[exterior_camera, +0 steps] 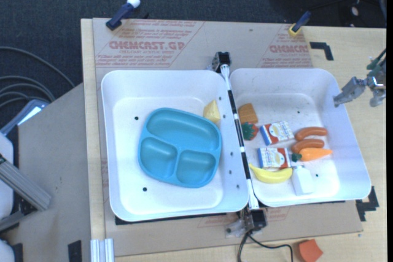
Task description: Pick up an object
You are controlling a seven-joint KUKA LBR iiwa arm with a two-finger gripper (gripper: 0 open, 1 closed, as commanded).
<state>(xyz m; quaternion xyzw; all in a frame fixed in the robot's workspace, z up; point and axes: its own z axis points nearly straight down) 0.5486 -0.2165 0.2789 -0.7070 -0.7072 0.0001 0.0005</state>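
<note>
The worktop [153,46] is covered by a brown sheet printed in red, where "CHEMCAST GP" can be read twice, above each bin. The left bin [116,132] holds a blue divided plate [180,147] with three compartments, and a pale yellow wedge [212,111] lies just beside the plate's upper right corner, near the dividing wall. The right bin [344,126] holds the small items, grouped in its lower left half: a banana [271,175] lying roughly left to right, curving upward at its ends; two small cartons [273,157] with red and blue print too small to read; a carrot [312,155] lying left to right with its tip toward the right; two sausages [311,132] above it, also left to right; a brown bread-like piece [247,113]; and a white block [303,181]. The tool [356,88] hangs over the bin's right rim, seemingly spread with nothing between its fingers, though it is small and blurred at the frame's edge.
</note>
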